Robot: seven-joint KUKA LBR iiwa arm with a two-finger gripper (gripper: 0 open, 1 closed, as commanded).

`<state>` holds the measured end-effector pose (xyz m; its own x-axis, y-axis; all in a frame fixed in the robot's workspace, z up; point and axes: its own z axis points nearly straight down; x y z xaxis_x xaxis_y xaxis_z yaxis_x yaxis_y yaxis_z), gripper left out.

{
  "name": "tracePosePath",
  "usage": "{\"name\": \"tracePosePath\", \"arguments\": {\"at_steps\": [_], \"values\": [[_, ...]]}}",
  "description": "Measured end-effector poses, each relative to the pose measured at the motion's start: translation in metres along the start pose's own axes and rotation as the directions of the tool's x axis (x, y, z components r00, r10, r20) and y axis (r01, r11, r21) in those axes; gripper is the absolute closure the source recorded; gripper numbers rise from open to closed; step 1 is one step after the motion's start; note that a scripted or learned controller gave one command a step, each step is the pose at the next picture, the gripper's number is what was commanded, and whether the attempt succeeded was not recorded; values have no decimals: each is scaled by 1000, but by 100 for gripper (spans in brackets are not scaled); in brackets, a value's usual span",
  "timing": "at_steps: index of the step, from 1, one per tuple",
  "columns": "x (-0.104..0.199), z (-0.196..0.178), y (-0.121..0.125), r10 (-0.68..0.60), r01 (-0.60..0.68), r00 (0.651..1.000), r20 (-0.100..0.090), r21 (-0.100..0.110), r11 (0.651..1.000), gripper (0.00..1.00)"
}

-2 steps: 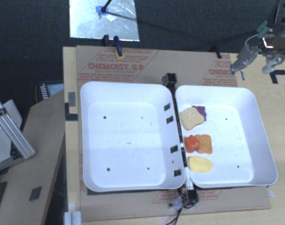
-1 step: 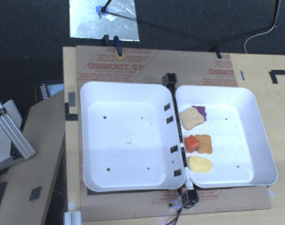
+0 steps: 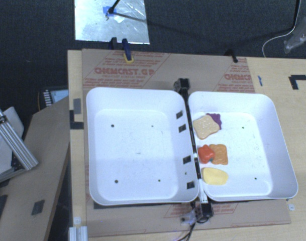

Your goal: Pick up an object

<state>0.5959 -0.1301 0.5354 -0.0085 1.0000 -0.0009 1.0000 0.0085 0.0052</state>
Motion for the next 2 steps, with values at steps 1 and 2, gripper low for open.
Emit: {"name": "tracePosePath", "arguments": {"at_steps": [1, 2], "values": [[73, 0, 49, -3, 3, 1000, -2, 0, 1000, 0], [188, 35, 58, -7, 7, 1000, -5, 5, 1000, 0]]}}
